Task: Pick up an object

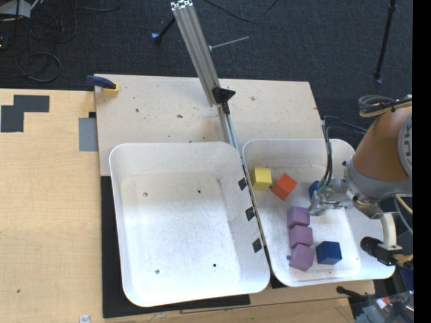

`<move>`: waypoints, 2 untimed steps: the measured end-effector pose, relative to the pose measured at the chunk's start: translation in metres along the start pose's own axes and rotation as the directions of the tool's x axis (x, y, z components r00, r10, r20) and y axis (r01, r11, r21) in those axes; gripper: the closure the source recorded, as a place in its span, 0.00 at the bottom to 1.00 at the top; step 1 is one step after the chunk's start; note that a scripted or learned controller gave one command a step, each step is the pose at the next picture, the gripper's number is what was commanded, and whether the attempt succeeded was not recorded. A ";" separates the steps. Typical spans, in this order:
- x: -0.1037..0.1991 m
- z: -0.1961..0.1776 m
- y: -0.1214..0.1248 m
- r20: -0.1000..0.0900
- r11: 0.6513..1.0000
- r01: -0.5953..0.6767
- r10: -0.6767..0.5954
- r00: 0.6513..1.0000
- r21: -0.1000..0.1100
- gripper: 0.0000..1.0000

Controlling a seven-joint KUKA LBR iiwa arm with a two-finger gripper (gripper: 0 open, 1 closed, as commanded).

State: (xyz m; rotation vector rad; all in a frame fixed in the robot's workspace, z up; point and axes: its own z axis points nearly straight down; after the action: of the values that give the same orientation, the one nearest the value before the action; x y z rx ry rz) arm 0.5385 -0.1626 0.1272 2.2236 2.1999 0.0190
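The right bin [337,152] holds several small blocks. A yellow block [262,177] and an orange block [284,186] lie near its far left side. Three purple blocks [300,237] run in a row toward the front, and a dark blue block [328,252] sits beside the nearest of them. My gripper [322,201] is low inside this bin, just right of the top purple block [298,217]. A small blue thing [314,190] shows right at the gripper's left side, partly hidden by it.
The left bin [128,173] lies beside the right one, split from it by a rim carrying black clips [249,213]. A slanted aluminium bar [199,49] rises behind the bins. The orange-banded arm [380,153] overhangs the right bin's right edge.
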 end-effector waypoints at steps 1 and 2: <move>-0.002 -0.042 0.000 -0.001 1.000 0.015 -0.015 1.000 0.017 1.00; 0.004 -0.087 0.002 -0.001 1.000 0.013 -0.013 1.000 0.016 1.00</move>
State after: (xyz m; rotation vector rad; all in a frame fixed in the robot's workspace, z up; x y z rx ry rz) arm 0.5394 -0.1581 0.2146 2.2179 2.2222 0.0025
